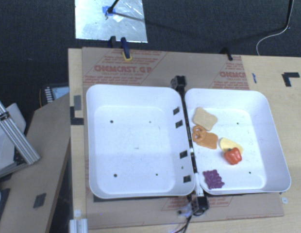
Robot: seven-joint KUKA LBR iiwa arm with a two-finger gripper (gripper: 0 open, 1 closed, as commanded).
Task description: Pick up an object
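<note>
Several toy foods lie in the right bin, all near its left side. A tan slice of bread sits furthest back. Just in front of it lies an orange pretzel. A yellow piece rests to the right of the pretzel, touching a red pepper. A purple bunch of grapes lies near the bin's front left corner.
The left bin stands beside the right one, joined along a divider with black clips. A shiny metal sheet lies on the dark floor behind the bench. An aluminium frame stands at the far left.
</note>
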